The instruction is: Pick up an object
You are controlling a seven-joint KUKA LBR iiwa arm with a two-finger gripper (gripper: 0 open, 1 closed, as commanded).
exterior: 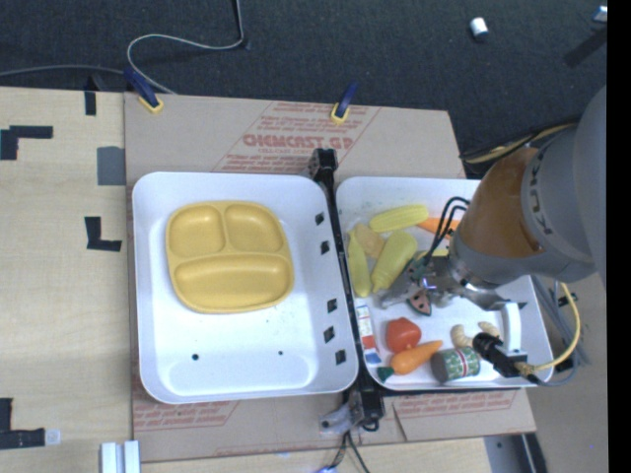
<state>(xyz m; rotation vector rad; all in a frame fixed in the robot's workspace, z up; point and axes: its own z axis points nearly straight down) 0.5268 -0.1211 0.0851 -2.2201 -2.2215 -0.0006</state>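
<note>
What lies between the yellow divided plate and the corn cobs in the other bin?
In the camera view, between the yellow plate and the corn cobs lie bare white bin floor and the black divider where both bins meet.

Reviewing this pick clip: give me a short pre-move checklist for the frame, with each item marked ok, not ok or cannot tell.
1. Gripper is over the bin that holds the objects, the right bin: ok.
2. A target is close by: the corn cob lies just beside the gripper: ok.
3. An object is seen between the fingers: cannot tell, the wrist hides them.
4. Neighbours leave room: not ok, the corn cob is crowded by other yellow pieces, with the tomato and carrot further down.
5. Left bin with the yellow divided plate is out of the arm's way: ok.
</note>
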